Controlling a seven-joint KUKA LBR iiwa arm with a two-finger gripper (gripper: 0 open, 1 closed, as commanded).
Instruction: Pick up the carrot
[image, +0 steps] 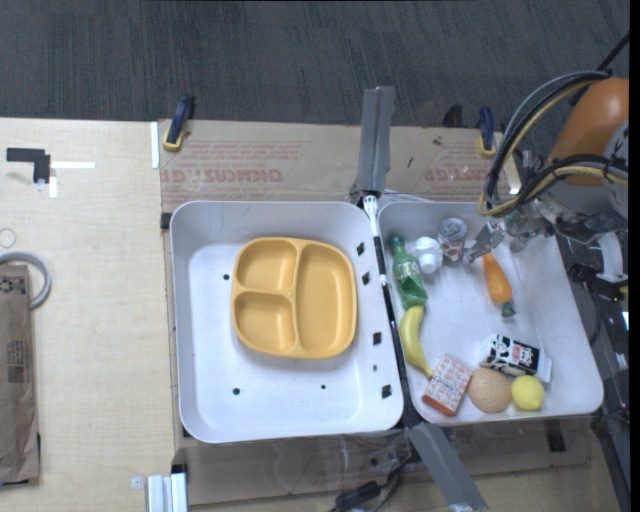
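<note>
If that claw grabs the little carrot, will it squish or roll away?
The carrot looks like smooth moulded plastic, so probably stiff, light and a bit slippery. Its rounded, tapered body lies flat on the right bin floor, so a nudge from the claw might roll it.

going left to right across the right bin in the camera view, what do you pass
green bottle → banana → snack packet → carrot → lemon. The gripper hangs above the carrot's upper end, so I leave it out of the order, along with the things that overlap these in position.
</note>
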